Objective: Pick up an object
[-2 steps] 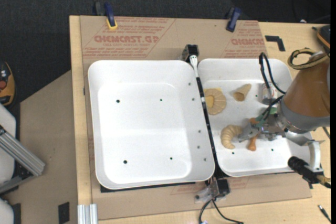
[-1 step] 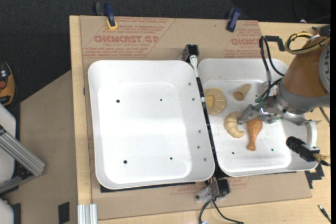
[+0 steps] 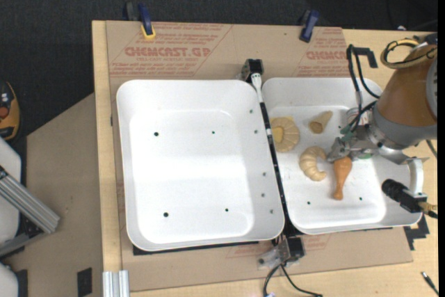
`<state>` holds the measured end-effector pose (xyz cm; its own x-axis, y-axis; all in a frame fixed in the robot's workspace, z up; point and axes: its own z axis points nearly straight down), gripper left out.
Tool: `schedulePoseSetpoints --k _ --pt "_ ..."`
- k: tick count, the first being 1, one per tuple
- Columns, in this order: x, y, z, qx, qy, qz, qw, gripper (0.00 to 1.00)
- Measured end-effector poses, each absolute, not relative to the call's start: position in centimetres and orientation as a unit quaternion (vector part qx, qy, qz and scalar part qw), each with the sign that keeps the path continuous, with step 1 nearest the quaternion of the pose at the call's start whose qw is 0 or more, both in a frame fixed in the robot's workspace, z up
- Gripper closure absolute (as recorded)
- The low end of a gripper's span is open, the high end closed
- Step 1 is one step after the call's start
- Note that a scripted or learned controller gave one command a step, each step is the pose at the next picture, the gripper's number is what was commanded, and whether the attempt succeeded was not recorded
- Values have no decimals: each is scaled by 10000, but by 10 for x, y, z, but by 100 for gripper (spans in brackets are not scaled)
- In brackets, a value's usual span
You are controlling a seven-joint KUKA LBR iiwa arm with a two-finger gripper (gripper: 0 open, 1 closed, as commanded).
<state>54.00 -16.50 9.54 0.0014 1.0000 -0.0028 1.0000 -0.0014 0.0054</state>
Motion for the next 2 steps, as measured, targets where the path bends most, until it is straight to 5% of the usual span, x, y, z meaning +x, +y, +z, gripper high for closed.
schedulePoseSetpoints --k 1,2 --pt "608 -64 192 7029 7113 55 50 100" --pt "574 -95 144 7082 7060 -19 -29 100"
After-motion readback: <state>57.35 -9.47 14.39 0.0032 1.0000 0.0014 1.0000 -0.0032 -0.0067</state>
